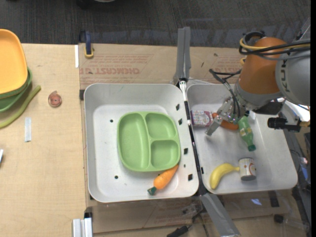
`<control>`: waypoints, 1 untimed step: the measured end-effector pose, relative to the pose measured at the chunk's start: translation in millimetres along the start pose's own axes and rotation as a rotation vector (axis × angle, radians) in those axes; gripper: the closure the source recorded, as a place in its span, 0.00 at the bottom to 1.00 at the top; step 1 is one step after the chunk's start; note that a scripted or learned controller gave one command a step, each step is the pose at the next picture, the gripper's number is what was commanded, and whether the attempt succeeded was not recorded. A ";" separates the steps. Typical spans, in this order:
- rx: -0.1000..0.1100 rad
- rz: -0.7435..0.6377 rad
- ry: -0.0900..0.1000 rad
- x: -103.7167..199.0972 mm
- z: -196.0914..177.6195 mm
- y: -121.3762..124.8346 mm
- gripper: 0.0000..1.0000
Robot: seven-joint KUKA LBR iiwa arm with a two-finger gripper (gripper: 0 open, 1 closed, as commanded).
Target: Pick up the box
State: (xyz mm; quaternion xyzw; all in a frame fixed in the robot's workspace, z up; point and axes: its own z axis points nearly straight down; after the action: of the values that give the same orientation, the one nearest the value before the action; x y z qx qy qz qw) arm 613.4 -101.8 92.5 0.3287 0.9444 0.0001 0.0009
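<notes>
The box (200, 117) is small, white and pink, and lies on its side at the upper left of the right bin (276, 181), close to the divider. My gripper (217, 124) is low in the same bin, just right of the box and at its right end. I cannot tell whether they touch. An orange object (230, 124) lies directly under the wrist, partly hidden by it. The grey arm with its orange band (261, 65) comes in from the upper right.
In the right bin, a green bottle (246, 132) lies right of the gripper, with a banana (220, 175) and a small can (247, 169) near the front. The left bin (98, 147) holds a green divided plate (149, 141) and a carrot (164, 179).
</notes>
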 end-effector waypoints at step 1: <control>-0.003 0.006 -0.003 -1.6 -9.7 -0.9 1.00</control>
State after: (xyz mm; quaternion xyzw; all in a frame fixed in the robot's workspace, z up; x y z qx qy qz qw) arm 614.0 -103.5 102.2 0.3314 0.9435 0.0008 0.0027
